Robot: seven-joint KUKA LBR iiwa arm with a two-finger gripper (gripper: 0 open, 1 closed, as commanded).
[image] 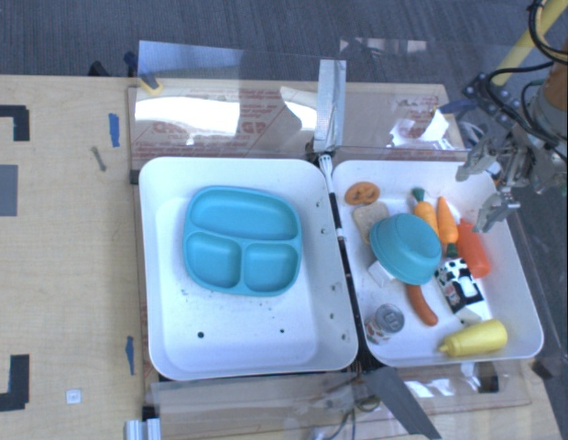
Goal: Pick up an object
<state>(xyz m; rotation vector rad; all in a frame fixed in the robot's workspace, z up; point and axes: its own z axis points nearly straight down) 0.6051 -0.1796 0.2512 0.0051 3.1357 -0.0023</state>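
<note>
My gripper [486, 189] hangs over the far right edge of the right bin [527, 314], its two fingers spread open with nothing between them. Just left of and below it lie a carrot [425, 211], an orange piece [447, 220] and a red-orange object [475, 251]. An upturned blue bowl [406, 247] sits in the middle of that bin. Around it are an orange cookie [362, 192], a beige slice [368, 216], a red sausage [421, 303], a black-and-white item [457, 281], a small can [387, 320] and a yellow bottle [474, 338].
The left bin [165, 337] holds a blue divided plate [241, 241]. A clear upright panel [330, 104] stands behind the bins. The wooden bench [60, 273] stretches to the left. Cables and the arm [540, 90] fill the upper right.
</note>
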